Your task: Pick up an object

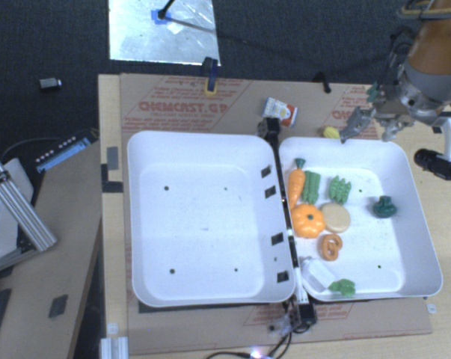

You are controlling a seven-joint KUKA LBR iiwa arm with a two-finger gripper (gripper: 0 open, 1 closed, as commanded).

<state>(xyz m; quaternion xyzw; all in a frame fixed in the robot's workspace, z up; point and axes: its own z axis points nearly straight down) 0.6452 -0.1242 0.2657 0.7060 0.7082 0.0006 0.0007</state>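
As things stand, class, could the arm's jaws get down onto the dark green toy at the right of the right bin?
Probably yes: the dark green toy lies alone, apart from the other items, with nothing above it, and the gripper hangs over that bin's far rim.

There is one camera, fixed high above the tabletop. It looks down at a slant and from some distance, so both bins fit whole: the left bin sits at the middle, the right bin toward the right side. The arm enters at the upper right corner.
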